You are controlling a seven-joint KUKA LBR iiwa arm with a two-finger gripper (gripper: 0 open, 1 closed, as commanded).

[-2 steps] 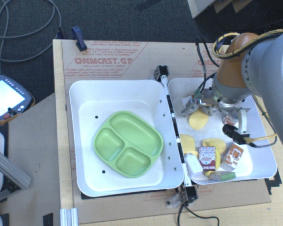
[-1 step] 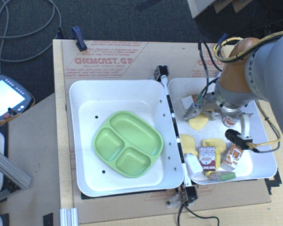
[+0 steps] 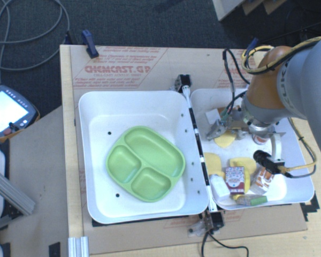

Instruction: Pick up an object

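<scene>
So, the gripper (image 3: 227, 126) is parked low in the right bin (image 3: 305, 189), toward that bin's far-left corner, right over a pale yellow piece (image 3: 223, 140) that lies just under and slightly nearer than the fingertips. Whether anything is pinched, or how the jaws are set, can't be told from this angle (too much wrist and cable in the way). The remaining clutter, with a red-and-white packet (image 3: 235, 179) in it, is bunched toward the bin's near edge, well apart from the gripper. The green divided tray (image 3: 145, 163) sits alone in the left bin (image 3: 91, 111). A short drop straight down is probably all that's needed.
</scene>
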